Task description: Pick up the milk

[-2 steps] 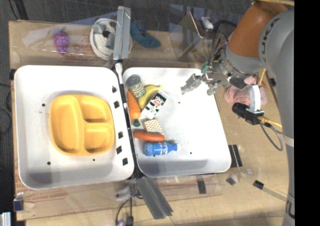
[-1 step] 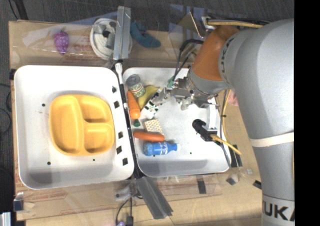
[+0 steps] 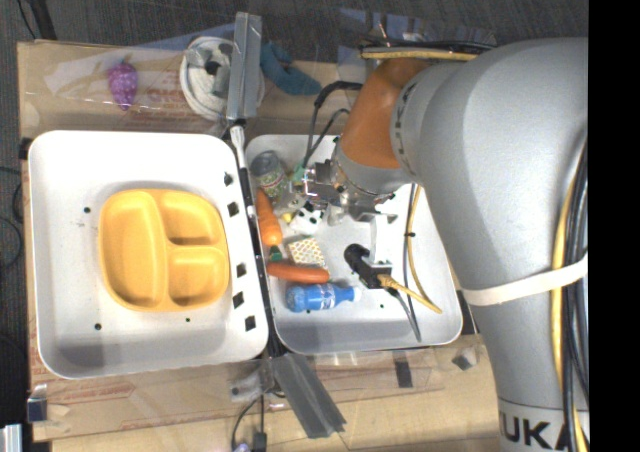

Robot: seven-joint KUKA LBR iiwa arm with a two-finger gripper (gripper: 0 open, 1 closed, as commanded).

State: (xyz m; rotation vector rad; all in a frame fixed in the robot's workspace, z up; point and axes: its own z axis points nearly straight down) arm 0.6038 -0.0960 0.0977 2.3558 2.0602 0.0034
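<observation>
A blue bottle with a pale label [image 3: 320,297] lies on its side near the front of the right bin [image 3: 440,270]; it looks like the milk, though I cannot read the label. My gripper [image 3: 322,190] hangs low over the back of that bin, well behind the bottle, with the orange band just above it. A small green and yellow item [image 3: 298,186] sits right at the gripper's left side, partly hidden by it.
Also in the right bin are a grey can [image 3: 268,168], an orange carrot [image 3: 268,222] along the left wall, a redder carrot [image 3: 297,273] and a pale waffle piece [image 3: 306,250]. The left bin [image 3: 60,320] holds a yellow divided plate [image 3: 165,245]. A purple toy [image 3: 123,82] lies behind the bins.
</observation>
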